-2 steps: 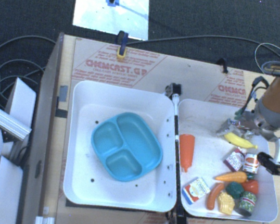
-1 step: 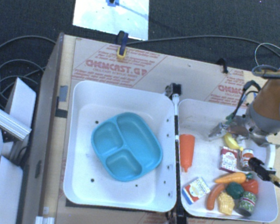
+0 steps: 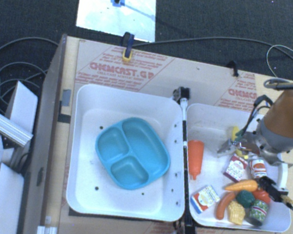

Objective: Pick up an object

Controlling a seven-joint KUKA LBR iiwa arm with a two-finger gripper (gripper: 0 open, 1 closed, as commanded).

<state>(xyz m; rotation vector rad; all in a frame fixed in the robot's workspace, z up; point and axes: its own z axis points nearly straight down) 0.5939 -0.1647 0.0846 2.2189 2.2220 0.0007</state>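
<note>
In the camera view, two white bins are seen side by side on the tabletop [image 3: 143,66]. The left bin [image 3: 83,148] carries a blue divided plate [image 3: 132,152]. The right bin [image 3: 212,121] carries a heap of toy food: an orange bottle [image 3: 194,157] lying lengthwise near the dividing wall, a carrot [image 3: 241,185], a sausage [image 3: 224,204], a small printed carton [image 3: 206,197], a red-and-white packet [image 3: 235,168], a yellow corn piece [image 3: 236,212] and a dark can [image 3: 257,212].

The gripper [image 3: 234,146] is lowered over the upper part of the heap, just above the packet. Whether it is parted or closed cannot be told from this angle, and nothing is seen held in it.

All of these pieces are judged to be light, hollow plastic, stiff but smooth, so slipping is the main risk. The orange bottle is judged the easiest pick, since it lies apart from the rest; it would best be taken across its narrow body, near the middle. The crowded pieces at the lower right are touching one another, and a grasp there is likely to catch a neighbour.
</note>
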